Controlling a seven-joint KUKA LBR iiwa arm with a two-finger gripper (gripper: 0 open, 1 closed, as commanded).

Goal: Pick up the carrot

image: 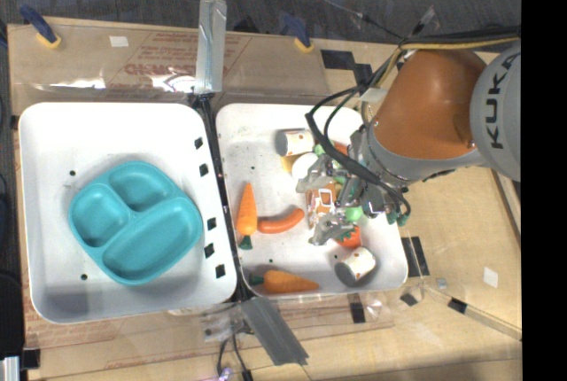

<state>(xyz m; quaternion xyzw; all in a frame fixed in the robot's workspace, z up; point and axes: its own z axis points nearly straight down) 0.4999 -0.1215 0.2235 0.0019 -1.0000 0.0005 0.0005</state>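
Note:
An orange carrot point(247, 209) with a dark green end stands lengthwise near the left wall of the right bin point(232, 149). A second carrot point(285, 283) lies along that bin's front wall. My gripper point(325, 215) hangs low over the middle of the right bin, among small toys, about a hand's width right of the first carrot. A curved orange-red piece point(280, 221) lies between that carrot and the gripper. No carrot sits in the gripper.
The left bin point(44, 158) holds a teal divided plate point(133, 220). Around the gripper lie a grey can point(292, 141), a pale egg-like toy point(304, 164), a green piece point(354, 213) and a white cup point(355, 264). Black cables point(341, 104) loop over the bin's back right.

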